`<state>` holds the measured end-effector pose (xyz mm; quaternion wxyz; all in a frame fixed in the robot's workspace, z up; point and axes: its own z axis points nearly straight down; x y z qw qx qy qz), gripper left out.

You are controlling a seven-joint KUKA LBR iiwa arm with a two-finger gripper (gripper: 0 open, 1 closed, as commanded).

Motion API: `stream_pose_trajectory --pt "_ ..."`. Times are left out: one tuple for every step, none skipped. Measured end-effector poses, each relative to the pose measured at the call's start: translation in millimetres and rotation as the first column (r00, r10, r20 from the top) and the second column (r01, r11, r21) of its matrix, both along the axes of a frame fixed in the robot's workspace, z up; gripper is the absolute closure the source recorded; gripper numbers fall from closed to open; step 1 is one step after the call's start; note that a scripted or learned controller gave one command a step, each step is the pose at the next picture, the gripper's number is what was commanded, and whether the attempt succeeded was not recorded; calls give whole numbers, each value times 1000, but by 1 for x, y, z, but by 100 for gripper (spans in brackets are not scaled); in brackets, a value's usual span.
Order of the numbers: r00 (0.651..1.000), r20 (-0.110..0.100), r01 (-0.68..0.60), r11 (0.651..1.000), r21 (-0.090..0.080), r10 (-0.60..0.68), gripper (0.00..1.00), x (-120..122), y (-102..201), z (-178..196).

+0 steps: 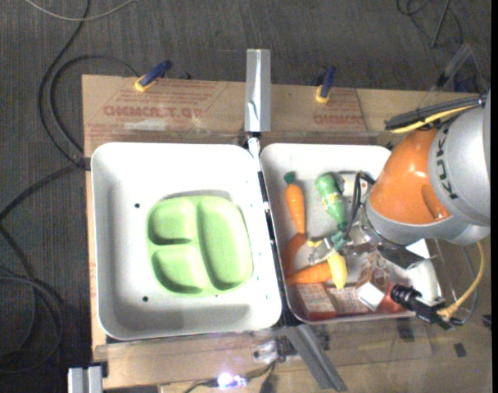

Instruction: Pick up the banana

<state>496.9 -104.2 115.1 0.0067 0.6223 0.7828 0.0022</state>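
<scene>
The banana appears as a short yellow piece in the lower middle of the right bin, lying against an orange carrot. My gripper hangs just above and to the right of it, low in the bin and very close to its upper end. The grey and orange wrist covers much of the gripper and the bin's right half. Whether the banana is touched or held cannot be made out.
A second carrot and a green bottle lie in the right bin's upper part. A brown box and small white and red items sit along its front wall. The left bin holds a green divided plate.
</scene>
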Motion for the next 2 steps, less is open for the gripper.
stream_pose_trajectory --pt "989 -15 -146 989 3 146 100 66 27 101" --pt "980 -15 -199 980 1 199 100 133 -11 79"
